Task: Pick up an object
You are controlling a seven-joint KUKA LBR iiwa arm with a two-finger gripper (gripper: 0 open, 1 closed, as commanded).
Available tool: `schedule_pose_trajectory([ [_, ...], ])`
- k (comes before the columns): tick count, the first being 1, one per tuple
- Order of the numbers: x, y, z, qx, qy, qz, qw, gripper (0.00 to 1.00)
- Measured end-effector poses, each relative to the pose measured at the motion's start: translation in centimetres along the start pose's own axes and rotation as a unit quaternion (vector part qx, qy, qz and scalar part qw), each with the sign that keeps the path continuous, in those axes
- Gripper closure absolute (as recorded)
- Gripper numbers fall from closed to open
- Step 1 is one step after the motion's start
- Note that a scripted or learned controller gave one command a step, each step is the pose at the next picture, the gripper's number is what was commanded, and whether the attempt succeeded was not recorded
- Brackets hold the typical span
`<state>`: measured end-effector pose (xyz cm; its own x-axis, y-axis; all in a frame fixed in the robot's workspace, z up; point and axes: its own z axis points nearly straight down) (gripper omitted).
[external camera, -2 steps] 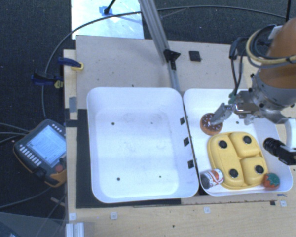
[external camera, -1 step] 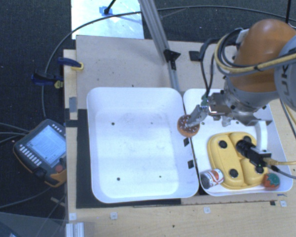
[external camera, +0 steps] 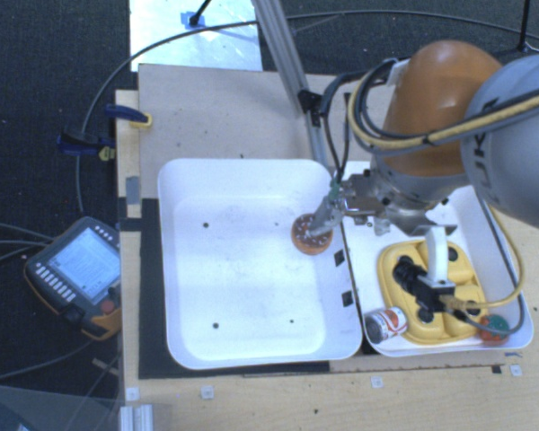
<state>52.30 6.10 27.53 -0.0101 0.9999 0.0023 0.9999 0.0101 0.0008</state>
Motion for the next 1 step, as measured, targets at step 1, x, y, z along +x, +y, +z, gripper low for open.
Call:
schedule_pose_trajectory([
  [1,5.0,-1.07,2.6,0.001,0.0,0.0,1.0,1.0],
])
